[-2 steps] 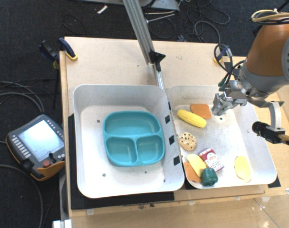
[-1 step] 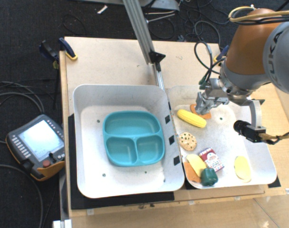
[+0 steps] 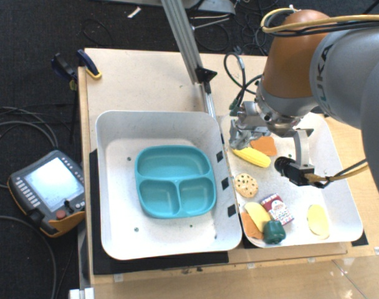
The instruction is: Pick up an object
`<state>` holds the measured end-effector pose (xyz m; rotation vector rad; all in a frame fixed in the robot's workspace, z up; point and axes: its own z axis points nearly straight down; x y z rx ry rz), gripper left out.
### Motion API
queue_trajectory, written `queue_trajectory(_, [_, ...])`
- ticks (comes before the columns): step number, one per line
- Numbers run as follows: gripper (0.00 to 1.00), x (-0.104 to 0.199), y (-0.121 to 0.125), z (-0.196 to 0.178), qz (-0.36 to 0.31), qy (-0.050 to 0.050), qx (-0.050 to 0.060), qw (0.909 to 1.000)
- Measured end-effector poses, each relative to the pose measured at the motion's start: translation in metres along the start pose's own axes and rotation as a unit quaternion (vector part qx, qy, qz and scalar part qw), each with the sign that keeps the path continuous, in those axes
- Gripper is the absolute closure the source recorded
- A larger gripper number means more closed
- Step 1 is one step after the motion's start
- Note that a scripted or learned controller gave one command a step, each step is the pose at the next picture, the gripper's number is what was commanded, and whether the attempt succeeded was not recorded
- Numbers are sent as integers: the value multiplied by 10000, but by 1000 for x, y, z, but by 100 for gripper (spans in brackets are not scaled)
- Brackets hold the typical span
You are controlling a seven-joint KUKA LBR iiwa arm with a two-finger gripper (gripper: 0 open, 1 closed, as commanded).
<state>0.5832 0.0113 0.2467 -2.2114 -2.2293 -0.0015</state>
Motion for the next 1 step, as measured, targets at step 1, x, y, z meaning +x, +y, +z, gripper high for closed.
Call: queue_trajectory(1, [100, 44, -9, 8, 3, -3, 9, 10000])
